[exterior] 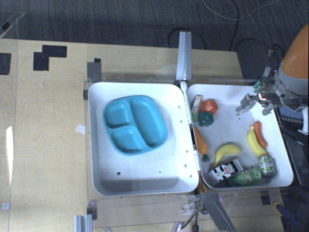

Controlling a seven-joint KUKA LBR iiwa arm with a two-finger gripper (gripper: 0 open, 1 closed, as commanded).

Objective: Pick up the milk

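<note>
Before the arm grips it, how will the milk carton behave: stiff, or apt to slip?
The milk looks like a small boxy carton lying on its side, so it probably will not roll. It is wedged between a banana and a green bottle, so these may shift with it. It looks light, probably fairly stiff.

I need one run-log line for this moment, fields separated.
gripper: open, above right bin | milk carton: lying at bin's near edge, ungrasped | status: pick pending

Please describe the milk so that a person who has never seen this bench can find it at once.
Look in the right bin, at its near edge. The milk lies there, left of a green bottle and just below a banana. It alone is a black-and-white carton.
</note>
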